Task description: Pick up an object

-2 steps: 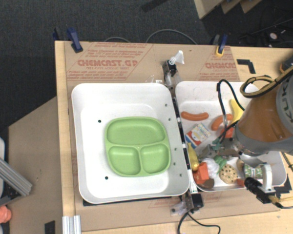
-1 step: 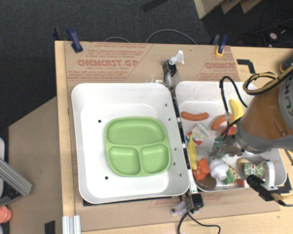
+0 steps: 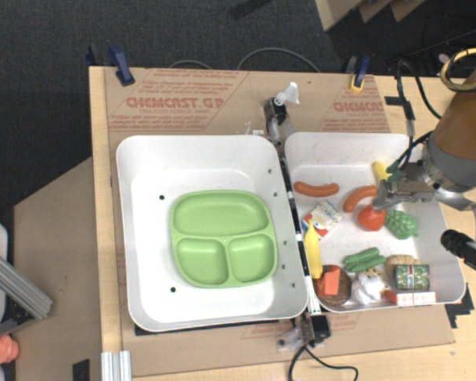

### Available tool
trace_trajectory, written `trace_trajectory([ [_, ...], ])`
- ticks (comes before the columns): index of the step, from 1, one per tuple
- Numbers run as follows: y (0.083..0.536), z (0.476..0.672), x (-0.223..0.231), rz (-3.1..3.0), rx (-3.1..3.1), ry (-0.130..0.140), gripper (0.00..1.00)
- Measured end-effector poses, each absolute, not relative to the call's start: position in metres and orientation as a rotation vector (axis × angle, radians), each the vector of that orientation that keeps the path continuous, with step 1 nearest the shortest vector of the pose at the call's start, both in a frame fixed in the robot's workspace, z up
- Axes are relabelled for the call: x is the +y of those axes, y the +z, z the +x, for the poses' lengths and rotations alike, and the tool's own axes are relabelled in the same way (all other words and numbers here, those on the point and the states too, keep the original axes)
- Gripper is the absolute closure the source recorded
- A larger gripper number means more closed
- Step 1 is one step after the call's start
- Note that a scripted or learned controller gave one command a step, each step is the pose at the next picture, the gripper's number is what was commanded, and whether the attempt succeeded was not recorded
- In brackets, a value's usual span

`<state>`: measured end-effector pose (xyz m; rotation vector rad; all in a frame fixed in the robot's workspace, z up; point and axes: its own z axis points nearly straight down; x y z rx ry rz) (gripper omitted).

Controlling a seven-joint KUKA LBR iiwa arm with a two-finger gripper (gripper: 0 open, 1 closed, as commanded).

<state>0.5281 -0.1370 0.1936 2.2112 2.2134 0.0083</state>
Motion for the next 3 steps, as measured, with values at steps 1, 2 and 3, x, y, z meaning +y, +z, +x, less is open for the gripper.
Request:
trace_trajectory([
  [1,0.187,0.525,-0.135,2.220,2.221,0.000,0.00],
  [2,0.081,0.577,-0.150,2.219,2.217,0.004,0.00],
  [3,0.096,0.575,-0.150,2.217,2.220,0.001,1.00],
])
